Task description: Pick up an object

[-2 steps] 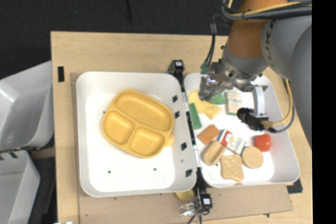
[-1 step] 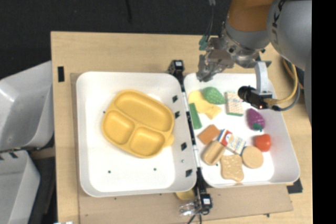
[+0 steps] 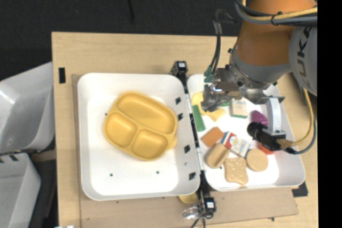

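Resting in the left bin [image 3: 91, 179] is a yellow divided tray [image 3: 140, 125]; the right bin [image 3: 291, 171] holds crowded small items. Above its far left corner hangs the gripper [image 3: 212, 94], its opening impossible to tell. Tight clutter could cause a missed or double grab.

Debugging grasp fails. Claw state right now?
Claw: cannot be told; it's low over the right bin, above the yellow item.
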